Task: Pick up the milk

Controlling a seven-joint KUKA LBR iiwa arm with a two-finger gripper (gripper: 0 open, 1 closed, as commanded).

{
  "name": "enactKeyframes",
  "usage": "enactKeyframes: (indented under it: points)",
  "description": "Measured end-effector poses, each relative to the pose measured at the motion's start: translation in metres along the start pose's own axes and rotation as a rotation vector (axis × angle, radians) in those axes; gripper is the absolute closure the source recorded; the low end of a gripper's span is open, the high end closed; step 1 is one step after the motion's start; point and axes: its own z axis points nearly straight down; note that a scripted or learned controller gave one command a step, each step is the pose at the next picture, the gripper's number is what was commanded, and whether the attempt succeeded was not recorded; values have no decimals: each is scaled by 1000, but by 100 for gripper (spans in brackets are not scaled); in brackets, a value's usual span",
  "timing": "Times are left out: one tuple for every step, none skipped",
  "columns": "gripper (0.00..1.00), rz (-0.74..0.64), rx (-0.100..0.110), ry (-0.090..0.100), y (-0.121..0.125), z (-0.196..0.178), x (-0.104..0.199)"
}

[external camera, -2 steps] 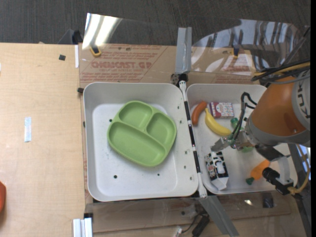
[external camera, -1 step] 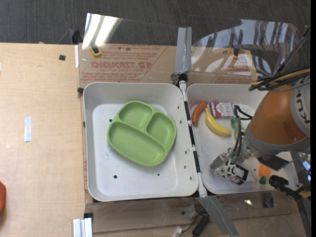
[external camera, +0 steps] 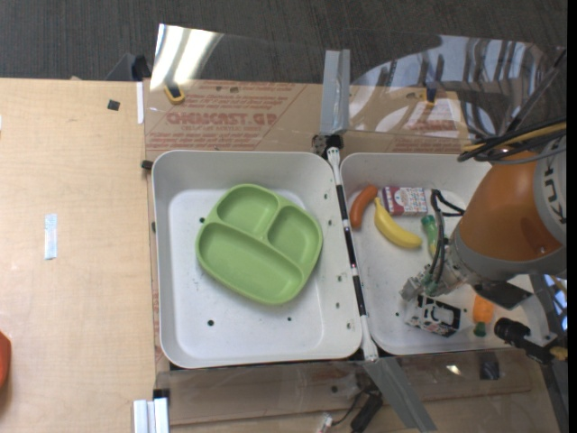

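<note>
The milk [external camera: 405, 199] is a small carton with a maroon and white label. It lies at the back of the right bin [external camera: 389, 332], just behind a banana. My gripper [external camera: 431, 310] hangs low over the front part of the same bin, right of its middle. It is well in front of the carton and apart from it. The grey wrist and the orange band [external camera: 509, 210] cover the bin's right side.
A yellow banana [external camera: 397, 226] and a red-orange sausage-shaped item [external camera: 361, 204] lie beside the milk. A green item [external camera: 431, 228] and a small orange item [external camera: 483, 309] sit near the arm. The left bin [external camera: 171, 269] holds a green divided plate [external camera: 260, 242].
</note>
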Motion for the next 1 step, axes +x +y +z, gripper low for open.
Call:
enactKeyframes:
  points:
    - [100,-136,0,-1,-3,-13,-6]
